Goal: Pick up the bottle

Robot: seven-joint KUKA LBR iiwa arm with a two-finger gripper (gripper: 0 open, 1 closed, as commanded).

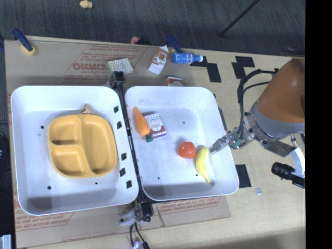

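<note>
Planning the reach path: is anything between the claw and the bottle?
Nothing visible stands directly between them. The claw hangs over the right bin's right rim; the bottle lies outside the bins on the bench behind it. The banana and tomato sit off that line.

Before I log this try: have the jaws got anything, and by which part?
Nothing is held. The gripper hovers at the right bin's right rim, near the banana; the bottle lies outside on the bench.

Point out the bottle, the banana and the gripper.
bottle (182, 58): camera view, on the middle of its blue body, lying on the bench behind the bins.
banana (202, 164): camera view, mid-length of the peel.
gripper (216, 147): camera view, at the fingertips over the right bin's edge.
</note>
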